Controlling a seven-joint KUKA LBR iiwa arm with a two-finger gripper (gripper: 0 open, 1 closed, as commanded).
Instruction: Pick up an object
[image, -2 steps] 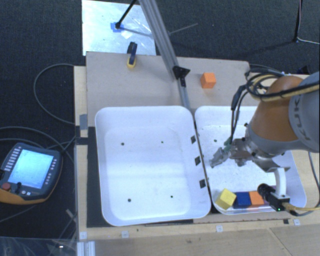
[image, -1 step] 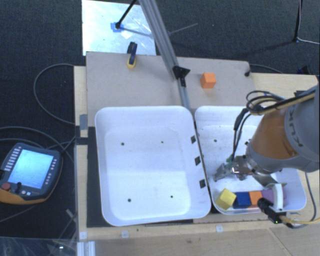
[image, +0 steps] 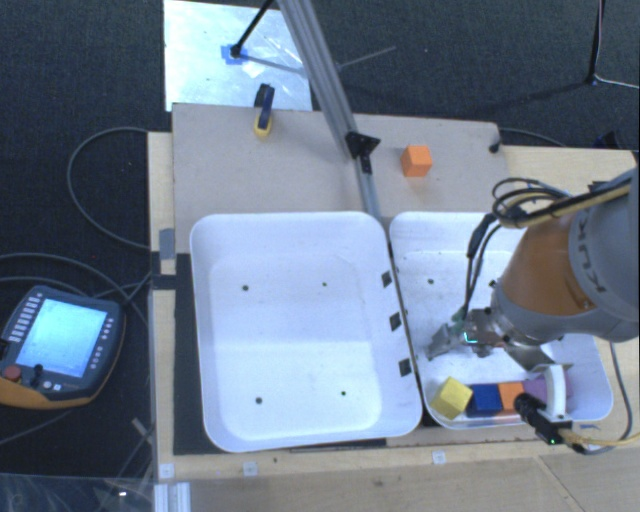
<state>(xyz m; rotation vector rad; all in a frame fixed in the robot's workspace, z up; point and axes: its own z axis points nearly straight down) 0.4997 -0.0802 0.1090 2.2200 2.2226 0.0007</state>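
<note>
Far left, off the table (image: 330, 160): the teach pendant (image: 57, 345) lies on the dark floor, screen lit. Ignore it.

Left bin (image: 215, 300): bare white floor as far as you can see, nothing to grasp there.

Rear of the table, behind the bins: one orange cube (image: 417, 161), well apart from the arm and outside either bin.

Right bin (image: 410, 240): your candidates sit along the near wall. Yellow block (image: 452, 397) tilted on one corner, blue block (image: 487, 399) just beside it, an orange block (image: 511, 395) touching the blue one, and something purple (image: 537, 383) partly hidden by the arm.

The claw (image: 452, 340) hangs low over the right bin, just behind the yellow block. You cannot tell how it is set; the wrist blocks the view.

Judgement: the blocks look rigid, small, light, smooth-faced. Yellow is the most exposed, so take it across two opposite flat faces, not the corners. Being tilted, it may roll or slip out under closure. The bin wall and the blue neighbour leave little room on those sides.
</note>
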